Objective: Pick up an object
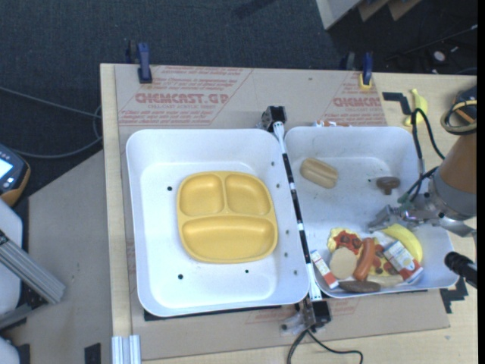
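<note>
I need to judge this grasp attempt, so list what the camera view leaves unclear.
1. Pincer: too small and blurred to tell whether it touches anything in the right bin.
2. Arm: cut off by the view's right edge.
3. Food pile: pieces overlap, so the lower ones are partly hidden.
4. Small brown item: too small to identify.

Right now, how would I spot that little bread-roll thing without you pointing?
Find the right-hand white bin. The bread roll lies alone in its upper left part, near the divider between the bins. It is tan and oblong, well apart from the colourful toy food pile at the bin's bottom.
</note>
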{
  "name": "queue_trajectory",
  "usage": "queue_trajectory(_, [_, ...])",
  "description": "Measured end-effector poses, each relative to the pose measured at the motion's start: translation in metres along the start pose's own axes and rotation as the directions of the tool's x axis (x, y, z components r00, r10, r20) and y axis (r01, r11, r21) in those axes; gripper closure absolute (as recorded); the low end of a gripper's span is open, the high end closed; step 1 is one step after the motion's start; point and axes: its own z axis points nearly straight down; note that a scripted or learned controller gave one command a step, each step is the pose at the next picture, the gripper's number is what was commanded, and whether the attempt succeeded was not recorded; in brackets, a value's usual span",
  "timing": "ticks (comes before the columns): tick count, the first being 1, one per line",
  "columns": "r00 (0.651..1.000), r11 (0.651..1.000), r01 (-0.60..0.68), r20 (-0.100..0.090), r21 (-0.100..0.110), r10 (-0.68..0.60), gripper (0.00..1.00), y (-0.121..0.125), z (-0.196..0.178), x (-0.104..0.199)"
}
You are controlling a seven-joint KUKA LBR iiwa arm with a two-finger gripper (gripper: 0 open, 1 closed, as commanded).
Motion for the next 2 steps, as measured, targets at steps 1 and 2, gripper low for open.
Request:
queue_trajectory(1, [1.0,1.0,0.0,0.008,-0.008,0.0,1.0,0.003,-0.012,-0.002])
queue_trajectory(2, [1.0,1.0,0.013,0.008,-0.017,-0.013,1.0,0.08,-0.053,0.109])
